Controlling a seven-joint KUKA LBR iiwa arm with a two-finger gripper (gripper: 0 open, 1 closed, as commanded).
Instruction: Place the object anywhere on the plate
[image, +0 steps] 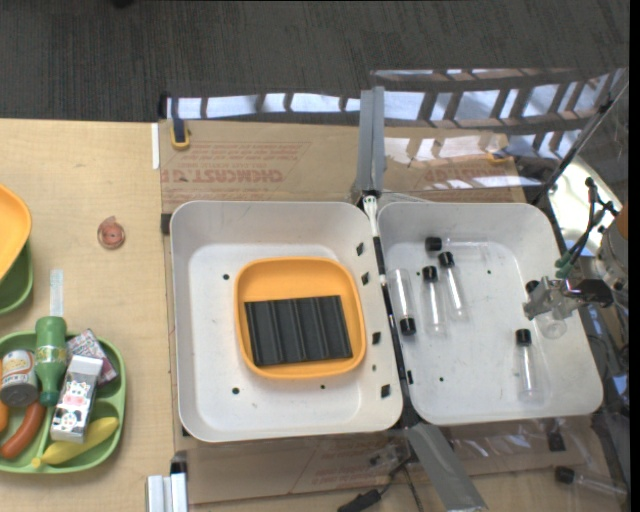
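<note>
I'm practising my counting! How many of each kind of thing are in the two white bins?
Clear tubes with black caps: 5
Orange plate: 1
Black ridged block: 1
Total: 7

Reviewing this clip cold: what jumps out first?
The orange plate with a dark ribbed insert sits in the middle of the left bin. In the right bin lie several clear tubes with black caps, and the gripper hangs over that bin's right edge.
</note>
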